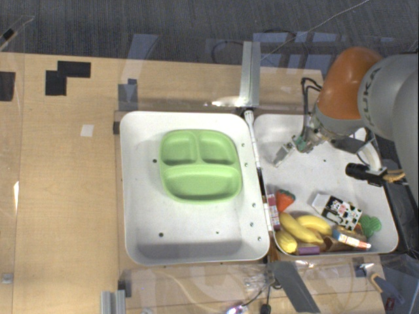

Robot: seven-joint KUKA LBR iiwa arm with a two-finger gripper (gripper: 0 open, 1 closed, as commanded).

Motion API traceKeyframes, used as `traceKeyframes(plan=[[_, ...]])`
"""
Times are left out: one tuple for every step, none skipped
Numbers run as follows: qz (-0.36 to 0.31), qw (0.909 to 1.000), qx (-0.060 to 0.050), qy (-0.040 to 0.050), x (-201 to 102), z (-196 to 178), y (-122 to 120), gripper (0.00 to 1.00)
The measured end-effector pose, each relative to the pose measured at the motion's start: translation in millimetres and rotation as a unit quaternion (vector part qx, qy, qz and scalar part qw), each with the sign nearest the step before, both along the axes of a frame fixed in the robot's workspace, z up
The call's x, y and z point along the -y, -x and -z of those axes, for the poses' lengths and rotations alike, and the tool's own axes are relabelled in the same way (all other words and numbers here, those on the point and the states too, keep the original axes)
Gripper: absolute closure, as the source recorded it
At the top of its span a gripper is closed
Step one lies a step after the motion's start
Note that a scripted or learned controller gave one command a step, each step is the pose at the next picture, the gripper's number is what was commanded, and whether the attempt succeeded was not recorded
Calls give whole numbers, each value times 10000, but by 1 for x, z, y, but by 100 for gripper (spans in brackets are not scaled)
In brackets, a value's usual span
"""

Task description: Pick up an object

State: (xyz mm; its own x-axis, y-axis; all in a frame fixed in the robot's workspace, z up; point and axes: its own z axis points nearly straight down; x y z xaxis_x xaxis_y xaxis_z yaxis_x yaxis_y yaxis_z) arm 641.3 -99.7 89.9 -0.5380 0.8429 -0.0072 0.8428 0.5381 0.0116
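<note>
Over the right bin's [262, 136] far bare floor, the claw [285, 152] hangs, its state impossible to tell, well apart from the banana [308, 226] piled near.

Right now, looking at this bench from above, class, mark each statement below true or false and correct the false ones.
1. A green plate with compartments lies in the left bin. True.
2. The bananas lie in the left bin. False: they are in the right bin, near its front edge.
3. The gripper is over the right bin. True.
4. The gripper holds a banana. False: nothing shows between its fingers.
5. The carrot lies on the green plate. False: it lies in the right bin, by the bananas.
</note>
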Motion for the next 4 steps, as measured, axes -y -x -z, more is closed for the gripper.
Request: traceKeyframes(plan=[[1137, 9935, -76, -38, 24, 2, -28, 0], [1502, 9886, -17, -11, 49, -22, -30, 0], [1480, 9890, -28, -8, 79, -21, 9, 0], [1914, 9815, -21, -14, 74, 2, -27, 0]])
